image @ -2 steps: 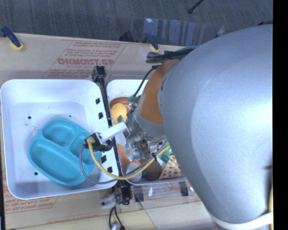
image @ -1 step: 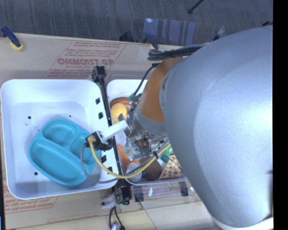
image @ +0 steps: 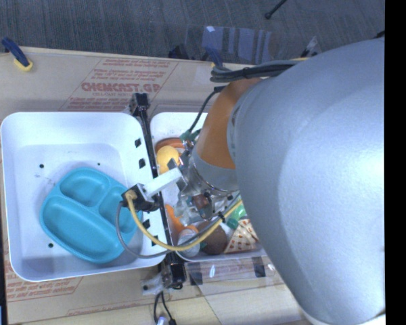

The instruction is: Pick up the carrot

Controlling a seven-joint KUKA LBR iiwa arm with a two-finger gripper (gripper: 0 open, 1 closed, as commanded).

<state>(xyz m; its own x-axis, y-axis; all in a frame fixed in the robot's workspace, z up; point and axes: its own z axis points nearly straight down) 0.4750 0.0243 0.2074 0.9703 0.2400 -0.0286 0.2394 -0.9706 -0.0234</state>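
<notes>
A brown cardboard-covered worktop (image: 115, 87) with red printing sits on a dark ribbed floor, carrying two shallow white bins side by side.

Nearest the camera, the grey arm (image: 318, 181) swells across the right side and hides most of the right bin (image: 172, 124). Its orange band (image: 220, 131) leads down to the wrist, which hangs low over that bin's clutter. The end effector (image: 193, 205) is buried among cables and metal parts there, and whether it is open, closed or has hold of anything cannot be told. A yellow hose (image: 145, 225) loops from the wrist over the divider between the bins.

Just left of the end effector, against the divider wall, lies an orange piece that looks like the carrot (image: 174, 223), partly covered by the hose. A yellow rounded object (image: 166, 158) lies farther back in the same bin.

The left bin (image: 27, 141) holds a blue compartment tray (image: 84, 212), lying flat near its front.

At the far left corner of the worktop, a blue and yellow clamp (image: 17, 54) grips the edge.
</notes>
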